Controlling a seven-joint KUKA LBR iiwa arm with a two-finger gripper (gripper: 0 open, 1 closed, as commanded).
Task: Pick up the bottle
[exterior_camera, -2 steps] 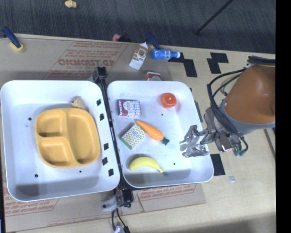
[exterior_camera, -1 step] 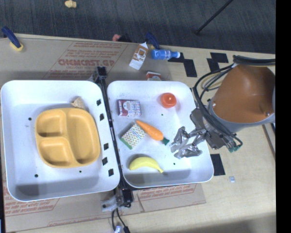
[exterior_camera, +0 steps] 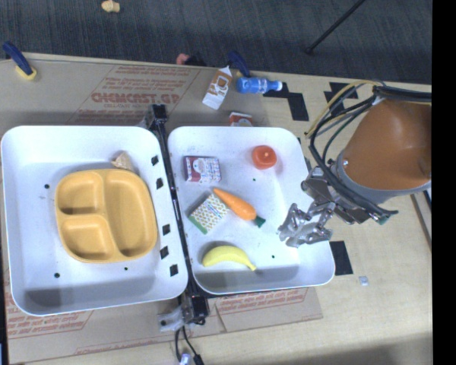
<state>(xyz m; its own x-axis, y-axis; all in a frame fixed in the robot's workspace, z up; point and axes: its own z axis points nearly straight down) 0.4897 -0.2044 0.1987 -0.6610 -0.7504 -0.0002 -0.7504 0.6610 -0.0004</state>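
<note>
The bottle (exterior_camera: 256, 86) is small and blue with a pale cap end. It lies on its side on the cardboard behind the right bin (exterior_camera: 313, 258), outside both bins. My gripper (exterior_camera: 299, 227) hangs low over the right bin's right side, near its front corner, far from the bottle. Nothing shows in its grasp. The grey arm with its orange band (exterior_camera: 387, 147) reaches in from the right.
The right bin holds a red cap-like piece (exterior_camera: 264, 157), a brown carton (exterior_camera: 202, 169), a carrot (exterior_camera: 236, 204), a patterned box (exterior_camera: 208, 213) and a banana (exterior_camera: 228, 257). A yellow divided plate (exterior_camera: 105, 214) sits in the left bin. A small white carton (exterior_camera: 218, 87) lies beside the bottle.
</note>
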